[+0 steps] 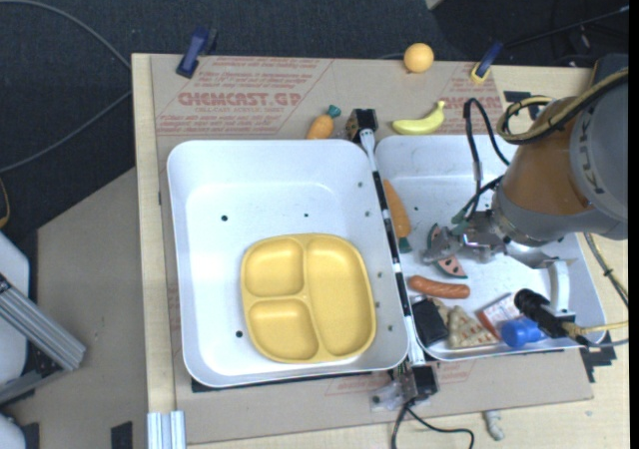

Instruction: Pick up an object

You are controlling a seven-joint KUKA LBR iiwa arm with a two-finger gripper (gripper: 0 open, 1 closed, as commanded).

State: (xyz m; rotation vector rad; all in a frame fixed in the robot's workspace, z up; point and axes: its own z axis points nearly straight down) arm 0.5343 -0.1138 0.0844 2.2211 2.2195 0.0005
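1. Hand [451, 242] hovers low in my right bin [424, 160]; I cannot tell its grip state.
2. Watermelon slice [451, 263] lies just below it.
3. Sausage [439, 287] lies beyond, long axis left-right.

Glossy plastic bins [200, 237] (white), matt yellow plastic tray [308, 295].

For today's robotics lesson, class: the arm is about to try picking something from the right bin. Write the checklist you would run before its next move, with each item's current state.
1. Gripper over the right bin: ok.
2. Target nearby, watermelon slice just below it: ok.
3. Something between the fingers: cannot tell.
4. Sausage clear of the gripper: ok.
5. Carrot against the bin's left wall, out of the way: ok.
6. Yellow tray in the left bin, untouched: ok.
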